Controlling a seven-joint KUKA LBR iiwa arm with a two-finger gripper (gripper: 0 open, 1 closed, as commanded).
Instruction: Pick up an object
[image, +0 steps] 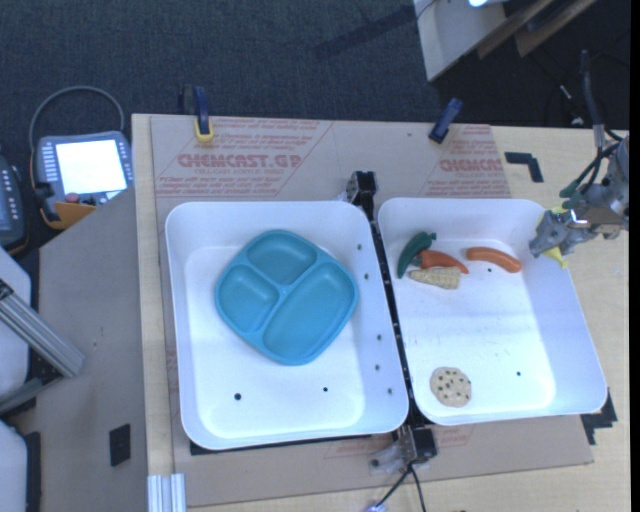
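Note:
In the right bin (560, 330) lie a green pepper (413, 249), a carrot and a pale corn-like piece (437, 276) beside it, an orange-red sausage (493, 259) and a cookie (451, 385) near the front. My gripper (556, 236) hangs at the bin's far right rim, just right of the sausage and apart from it. Nothing shows between its fingers.
The left bin (200, 390) holds a blue divided plate (287, 296). A black divider with clamps runs between the bins. A tablet-like pendant (88, 166) sits off the bench at the far left. Cardboard covers the bench around the bins.

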